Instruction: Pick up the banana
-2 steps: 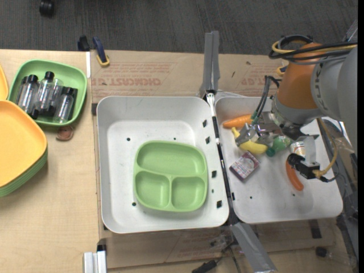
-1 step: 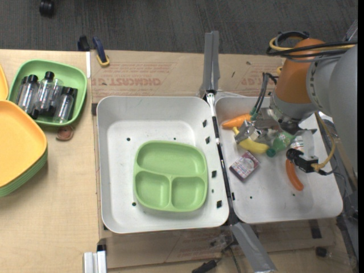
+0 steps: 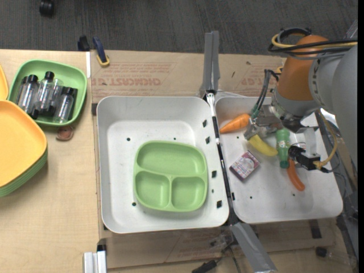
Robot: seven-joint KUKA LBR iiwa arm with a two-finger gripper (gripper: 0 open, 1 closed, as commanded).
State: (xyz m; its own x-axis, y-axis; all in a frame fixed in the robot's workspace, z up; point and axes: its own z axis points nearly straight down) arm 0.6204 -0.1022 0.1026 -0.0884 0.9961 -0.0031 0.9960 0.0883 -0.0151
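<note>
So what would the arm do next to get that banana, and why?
Probably a short drop straight down. The gripper sits right over the banana in the right bin, with a carrot and a green bottle crowding it, so sideways moves risk bumping them.

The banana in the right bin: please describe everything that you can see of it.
The banana is yellow, short and slightly curved, and its smooth, even look suggests a plastic toy. It lies flat on the floor of the right bin, slanting from upper left to lower right. The gripper is directly over its upper left end and hides that end, so contact cannot be judged. Its lower right end lies against or very near a green bottle. An orange carrot lies apart, to its upper left.
</note>
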